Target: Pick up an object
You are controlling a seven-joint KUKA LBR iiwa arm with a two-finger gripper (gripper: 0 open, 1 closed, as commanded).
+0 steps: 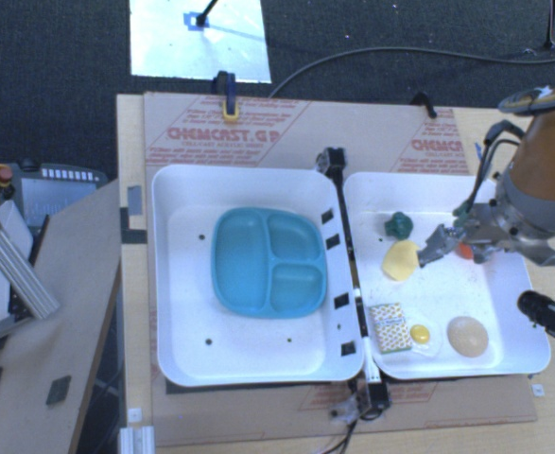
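Observation:
In the right bin (pixel 504 301), a yellow rounded piece (pixel 400 260) lies near the middle, with a small dark green object (pixel 399 223) just behind it. A patterned square packet (pixel 389 326), a toy fried egg (pixel 422 335) and a beige round object (pixel 467 336) sit along the front. My gripper (pixel 440 245) hangs low over the bin, just right of the yellow piece and close to it. A small orange-red thing (pixel 464 250) peeks out beside the gripper; whether it is held cannot be made out.
A blue divided plate (pixel 266 261) lies in the left bin (pixel 178 253). A black divider with clips (pixel 343 253) runs between the bins. The grey arm with its orange band (pixel 546 159) reaches in from the right over the right bin's far corner.

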